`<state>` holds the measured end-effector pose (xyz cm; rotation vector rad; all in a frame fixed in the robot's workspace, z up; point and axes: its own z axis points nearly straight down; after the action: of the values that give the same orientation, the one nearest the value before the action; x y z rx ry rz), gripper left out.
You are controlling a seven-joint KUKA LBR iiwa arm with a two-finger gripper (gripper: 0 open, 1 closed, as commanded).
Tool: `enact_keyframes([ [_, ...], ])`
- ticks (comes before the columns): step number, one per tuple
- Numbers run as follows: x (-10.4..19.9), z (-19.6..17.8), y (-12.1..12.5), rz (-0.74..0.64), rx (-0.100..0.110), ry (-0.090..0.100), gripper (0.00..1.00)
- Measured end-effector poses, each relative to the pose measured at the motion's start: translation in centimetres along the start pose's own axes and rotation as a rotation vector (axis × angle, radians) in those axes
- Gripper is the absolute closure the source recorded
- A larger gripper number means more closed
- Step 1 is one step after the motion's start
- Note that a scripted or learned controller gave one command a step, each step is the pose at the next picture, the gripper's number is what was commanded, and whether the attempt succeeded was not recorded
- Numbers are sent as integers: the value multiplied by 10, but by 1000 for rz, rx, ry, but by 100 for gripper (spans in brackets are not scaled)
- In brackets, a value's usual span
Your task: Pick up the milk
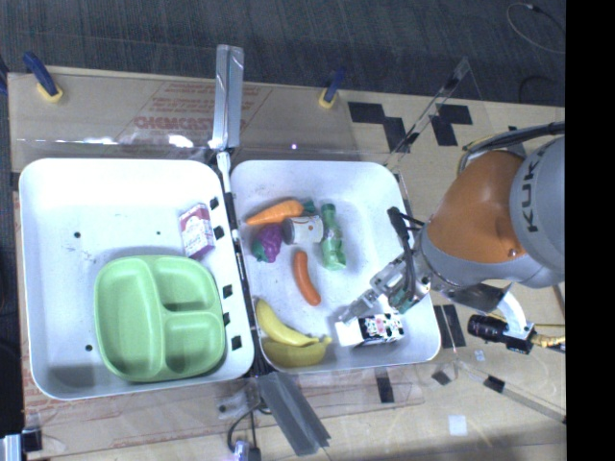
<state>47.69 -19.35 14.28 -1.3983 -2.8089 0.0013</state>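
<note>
**White bins, and a small milk carton in the corner**

White plastic makes up both bins on the bench. In the right bin [365, 176] we see the milk [377, 328], a small white carton with black spots, lying on its side near the front right corner. The gripper [373, 301] is down in that same corner, just above the carton and touching it or very nearly so. The view is blurry there, so we cannot tell if the fingers are spread or pressed together, and we cannot see the milk between them.

The grey arm [480, 224] with its orange band comes in from the right side.

Other toy food lies in the right bin. A carrot [274, 212] sits near the back, with a purple eggplant [268, 244] just below it. A green bottle [332, 238] lies beside a small can [306, 229]. A sausage [306, 277] lies in the middle, and a yellow banana [286, 334] curls along the front left.

In the left bin [58, 209] we see a green tray [159, 317] with three parts, and a small red box [196, 229] by the right wall.
</note>
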Motion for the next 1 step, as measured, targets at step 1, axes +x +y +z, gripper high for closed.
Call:
enact_keyframes([
  [1, 2, -74, 2, -137, -3, -5, 0],
])
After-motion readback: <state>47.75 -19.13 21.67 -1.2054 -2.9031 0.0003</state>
